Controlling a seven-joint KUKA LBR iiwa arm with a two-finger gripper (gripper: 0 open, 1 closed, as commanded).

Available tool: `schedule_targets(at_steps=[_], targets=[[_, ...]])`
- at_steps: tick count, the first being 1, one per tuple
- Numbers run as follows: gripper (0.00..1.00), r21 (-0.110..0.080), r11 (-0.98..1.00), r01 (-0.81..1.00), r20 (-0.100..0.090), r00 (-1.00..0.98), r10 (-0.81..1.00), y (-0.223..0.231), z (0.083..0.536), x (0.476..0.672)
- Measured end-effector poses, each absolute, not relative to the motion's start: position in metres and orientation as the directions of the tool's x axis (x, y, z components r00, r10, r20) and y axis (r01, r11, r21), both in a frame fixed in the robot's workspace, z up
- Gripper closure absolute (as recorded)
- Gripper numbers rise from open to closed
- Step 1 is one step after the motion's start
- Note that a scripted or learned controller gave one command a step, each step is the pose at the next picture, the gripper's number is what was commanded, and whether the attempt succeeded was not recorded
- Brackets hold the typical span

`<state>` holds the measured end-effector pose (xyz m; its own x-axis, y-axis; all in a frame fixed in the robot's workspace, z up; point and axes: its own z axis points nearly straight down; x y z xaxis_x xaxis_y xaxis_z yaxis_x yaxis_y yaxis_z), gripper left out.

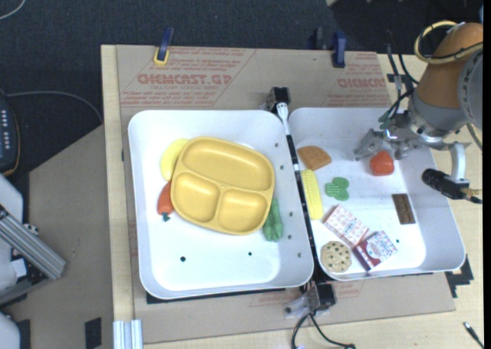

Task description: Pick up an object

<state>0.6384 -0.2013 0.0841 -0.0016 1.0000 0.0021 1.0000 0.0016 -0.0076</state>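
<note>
Directly beneath the jaws, red tomato, right bin

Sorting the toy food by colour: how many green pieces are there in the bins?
2. One green piece lies in the right bin, just right of the corn cob. The other is in the left bin, partly tucked under the yellow tray, which may hide more.

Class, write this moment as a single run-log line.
arm: over right bin | gripper: just above tomato | grasp: unclear | tomato: in bin, far end | left bin: yellow tray
</note>
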Motion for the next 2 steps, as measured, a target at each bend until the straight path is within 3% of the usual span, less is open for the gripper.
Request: schedule_targets(at_steps=[1,2], targets=[[0.00,-0.002,0.001,1.000,0.000,-0.001,1.000,-0.201,0.085,0.639],[1.00,0.002,0.002,1.000,-0.001,-0.002,1.000,-0.201,0.097,0.640]])
